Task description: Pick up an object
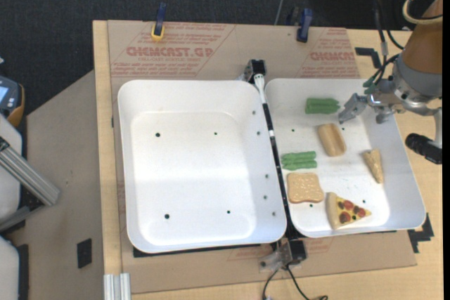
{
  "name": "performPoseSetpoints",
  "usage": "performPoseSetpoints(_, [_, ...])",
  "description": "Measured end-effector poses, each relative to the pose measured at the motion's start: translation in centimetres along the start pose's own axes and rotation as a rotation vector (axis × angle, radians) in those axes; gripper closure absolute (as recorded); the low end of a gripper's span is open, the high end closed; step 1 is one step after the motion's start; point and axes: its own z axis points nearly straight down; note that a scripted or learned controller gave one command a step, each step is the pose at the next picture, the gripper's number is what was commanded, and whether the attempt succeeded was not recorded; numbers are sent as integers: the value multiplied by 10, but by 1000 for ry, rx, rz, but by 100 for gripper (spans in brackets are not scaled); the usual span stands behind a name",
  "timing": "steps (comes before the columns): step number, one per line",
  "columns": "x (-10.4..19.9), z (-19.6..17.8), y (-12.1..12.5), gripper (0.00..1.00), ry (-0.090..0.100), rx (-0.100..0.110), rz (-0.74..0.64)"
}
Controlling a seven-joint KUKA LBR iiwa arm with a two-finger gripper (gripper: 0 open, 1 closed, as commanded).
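Jaws stand apart with nothing between them, the gripper (364, 111) hanging over the far right part of the right bin (415, 211), its two fingers (349, 111) pointing down and toward the bin's middle. The grey arm (420, 84) with its orange band comes in over that bin's right edge. All six toy foods lie in the right bin, and none is touched by the gripper. A green ridged piece (322, 106) lies near the far edge, just left of the nearer fingertip. A tan bread roll (331, 139) lies near the bin's middle, just on the near side of that green piece and near the gripper. A second green piece (299, 160) lies by the left edge, and a slice of toast (305, 188) sits just on its near side, close to the near left corner. A pizza slice (344, 211) rests along the near edge, just right of the toast. A small tan wedge (374, 165) lies toward the right edge, apart from the others. The left bin (130, 151) stands side by side with the right one, their rims meeting at the middle. Both rest on a brown cardboard sheet (211, 46), held at its far edge by two clamps (160, 23).
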Motion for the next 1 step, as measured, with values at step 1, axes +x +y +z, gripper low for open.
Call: performPoseSetpoints(1, [28,-163,25,0,3,-12,-11])
